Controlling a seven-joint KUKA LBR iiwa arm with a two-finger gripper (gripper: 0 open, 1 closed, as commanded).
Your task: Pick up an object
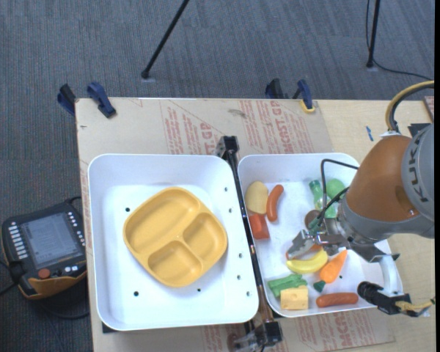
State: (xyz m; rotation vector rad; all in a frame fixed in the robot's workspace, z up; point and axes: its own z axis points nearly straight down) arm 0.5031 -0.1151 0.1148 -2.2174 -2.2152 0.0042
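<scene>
Banana lies in right bin, toward its near side, carrot just right of it. End effector low over the banana's far edge; finger spread hard to read, cannot tell. Yellow divided plate sits in left bin.

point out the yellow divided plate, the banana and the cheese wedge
yellow divided plate (148, 226), camera view, floor of its largest compartment
banana (309, 263), camera view, middle of its curved body
cheese wedge (294, 298), camera view, centre of its top face
</scene>
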